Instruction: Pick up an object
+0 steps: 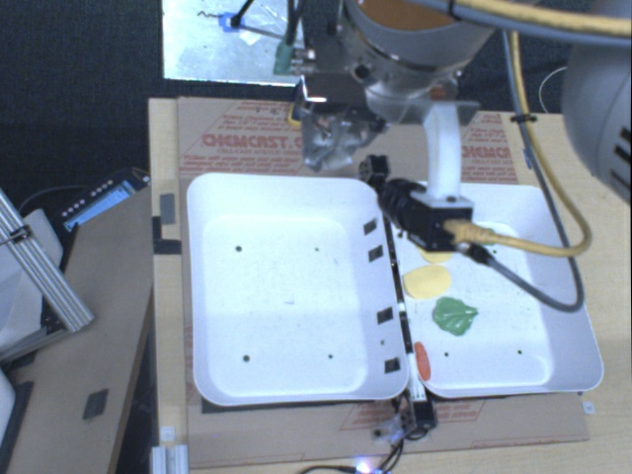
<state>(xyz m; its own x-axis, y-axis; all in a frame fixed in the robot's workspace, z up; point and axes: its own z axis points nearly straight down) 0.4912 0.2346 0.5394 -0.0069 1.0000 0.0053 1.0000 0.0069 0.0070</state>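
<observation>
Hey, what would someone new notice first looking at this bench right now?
The big grey arm with its orange band looms over the far edge of the bins. In the right bin lie three small bright things: a yellow piece, a green piece just nearer the camera, and an orange piece against the wall between the bins.

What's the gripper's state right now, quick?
Gripper: cannot be told from this view. It hangs near the far rim of the left bin.
</observation>
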